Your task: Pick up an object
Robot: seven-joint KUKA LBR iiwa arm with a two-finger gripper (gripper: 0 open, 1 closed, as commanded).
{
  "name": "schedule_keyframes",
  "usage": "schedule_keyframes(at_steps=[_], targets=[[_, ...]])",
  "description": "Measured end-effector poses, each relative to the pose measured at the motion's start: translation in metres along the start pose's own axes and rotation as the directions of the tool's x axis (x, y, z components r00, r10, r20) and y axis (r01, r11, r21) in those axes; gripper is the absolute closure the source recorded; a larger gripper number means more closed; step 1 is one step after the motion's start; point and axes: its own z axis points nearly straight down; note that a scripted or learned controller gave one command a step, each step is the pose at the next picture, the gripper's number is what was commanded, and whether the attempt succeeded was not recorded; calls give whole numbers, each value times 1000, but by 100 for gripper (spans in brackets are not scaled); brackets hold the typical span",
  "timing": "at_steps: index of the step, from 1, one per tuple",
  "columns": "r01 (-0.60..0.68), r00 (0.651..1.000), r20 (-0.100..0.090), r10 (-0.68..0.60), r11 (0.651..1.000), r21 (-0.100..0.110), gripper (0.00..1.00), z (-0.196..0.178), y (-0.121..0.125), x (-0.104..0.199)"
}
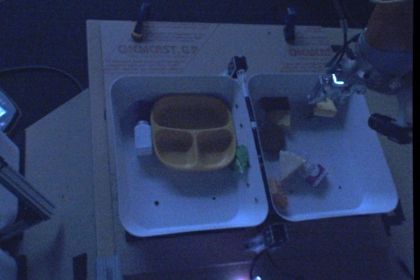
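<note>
Lowest in your frame, at the right bin's (367, 203) bottom-left corner, you see a small orange item (278, 194). Just above it lie a pale wedge-shaped piece (289, 164) and, touching its right side, a small red-and-white packet (315, 173). In the left bin (164, 220) a yellow divided tray (193, 132) sits centrally, with a small white bottle (142, 136) against its left edge and a green item (242, 159) at its lower right corner. Further up the right bin stand dark brown blocks (273, 121). At upper right the gripper (330, 94) hangs over a yellow block (325, 108); you cannot tell how wide it is open or whether it grips the block.
</note>
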Motion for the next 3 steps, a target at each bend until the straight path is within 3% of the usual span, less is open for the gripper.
schedule_keyframes(at_steps=[2, 3], targets=[[5, 1000, -5, -5, 1000, 6, 100, -8, -14, 101], [2, 1000, -2, -2, 1000, 8, 100, 5, -18, 132]])
